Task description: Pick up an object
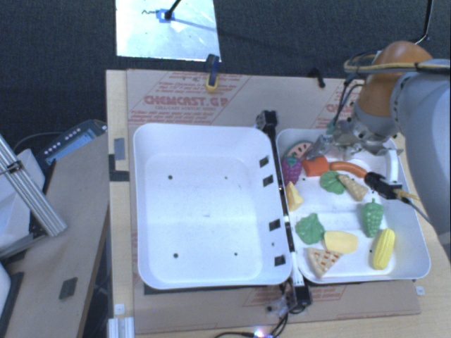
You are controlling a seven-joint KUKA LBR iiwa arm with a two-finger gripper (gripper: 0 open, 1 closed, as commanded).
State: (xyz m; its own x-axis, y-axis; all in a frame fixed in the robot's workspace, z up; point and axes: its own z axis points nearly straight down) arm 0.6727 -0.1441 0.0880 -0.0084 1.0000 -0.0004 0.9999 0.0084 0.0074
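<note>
The right bin point(416, 259) holds several toy foods. Among them are purple grapes point(291, 168), a round red slice point(300, 150), an orange carrot point(316, 166), a sausage point(349, 167), a green leafy piece point(330, 182), a green grape bunch point(372, 217), a corn cob point(382, 248), a yellow lump point(341, 242) and a waffle wedge point(323, 260). My gripper point(325, 145) hangs low over the bin's back left part, just above the carrot and beside the red slice. The wrist hides its tip, and I see nothing held.
The left white bin point(148, 189) lies alongside, with black clips point(268, 182) along the shared rim. The grey arm point(423, 111) fills the upper right, above the right bin's back edge. A yellow clamp point(211, 82) sits at the board's back. Equipment point(70, 143) stands left of the bench.
</note>
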